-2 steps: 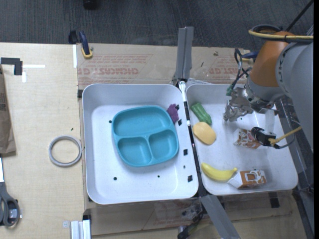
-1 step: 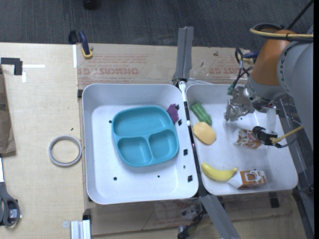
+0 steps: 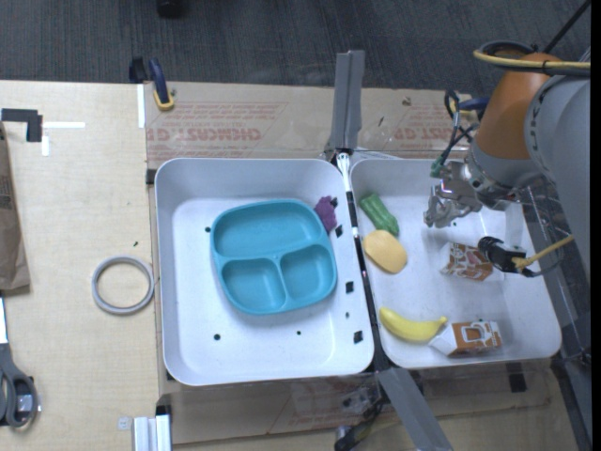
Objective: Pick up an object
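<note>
My gripper (image 3: 441, 212) hangs over the back of the right bin (image 3: 526, 346), with the grey arm and its orange band behind it at the right. Nothing shows between its fingers. In the right bin lie a green vegetable (image 3: 378, 211) and a pale yellow piece (image 3: 386, 251) near the left wall. A yellow banana (image 3: 411, 325) rests at the front. A small orange-and-white carton (image 3: 474, 337) sits beside the banana. A brown-and-white packet (image 3: 467, 262) lies just below and right of the gripper.
The left bin (image 3: 188, 327) holds a blue divided plate (image 3: 273, 256) and a small purple item (image 3: 326, 211) at its back right. A grey divider bar (image 3: 348, 101) stands between the bins. On the bench at left lie a tape ring (image 3: 123, 284) and scissors (image 3: 17, 393).
</note>
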